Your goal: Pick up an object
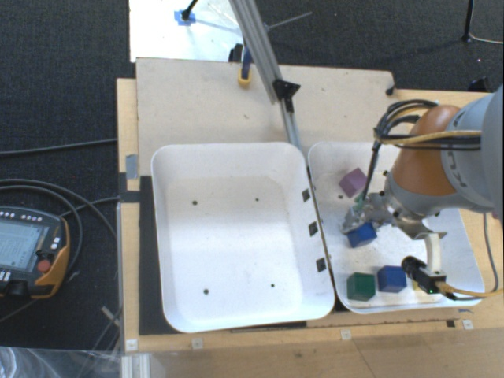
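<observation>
White plastic, two shallow bins side by side on the bench (197,101). Left of the bench, on the dark floor: teach pendant (27,250) with its cable. Left bin (169,179): bare floor showing small dark dots. Right bin (323,172): four blocks. Purple block (353,182) at the far side; blue block (361,234) mid-bin, near the divide; green block (361,286) at the near edge, with a second blue block (391,279) just right of it, the two almost touching. Arm (441,160) enters from the right, orange band over the bin. Gripper (364,215) points down over the mid-bin blue block, apparently touching its top. Jaws hidden by the wrist; cannot tell how far open, nor whether the block sits between them.
</observation>
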Motion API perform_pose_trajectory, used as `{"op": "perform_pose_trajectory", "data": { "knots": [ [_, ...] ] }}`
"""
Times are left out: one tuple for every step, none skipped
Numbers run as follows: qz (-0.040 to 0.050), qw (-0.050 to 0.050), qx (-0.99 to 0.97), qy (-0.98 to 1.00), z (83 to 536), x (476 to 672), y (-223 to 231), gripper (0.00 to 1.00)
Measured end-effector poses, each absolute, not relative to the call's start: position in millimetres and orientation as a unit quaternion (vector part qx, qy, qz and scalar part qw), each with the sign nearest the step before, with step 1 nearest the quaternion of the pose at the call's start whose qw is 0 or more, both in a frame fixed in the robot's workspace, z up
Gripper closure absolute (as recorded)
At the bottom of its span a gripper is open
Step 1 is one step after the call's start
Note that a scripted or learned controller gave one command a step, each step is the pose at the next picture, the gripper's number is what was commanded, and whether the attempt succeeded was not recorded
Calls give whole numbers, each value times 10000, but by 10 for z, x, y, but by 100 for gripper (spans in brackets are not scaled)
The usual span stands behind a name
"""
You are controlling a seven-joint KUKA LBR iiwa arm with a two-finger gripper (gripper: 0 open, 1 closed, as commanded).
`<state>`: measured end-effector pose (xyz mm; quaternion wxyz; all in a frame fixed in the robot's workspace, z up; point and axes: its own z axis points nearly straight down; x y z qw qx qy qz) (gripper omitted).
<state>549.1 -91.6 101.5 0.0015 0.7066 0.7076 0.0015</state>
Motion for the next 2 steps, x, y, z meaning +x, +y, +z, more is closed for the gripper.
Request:
{"op": "perform_pose_trajectory", "data": {
  "knots": [
    [44, 35, 7029, 7113, 1951, 5965, -265, 100],
    [2, -27, 7027, 7115, 1895, 5513, 566, 100]
  ]
}}
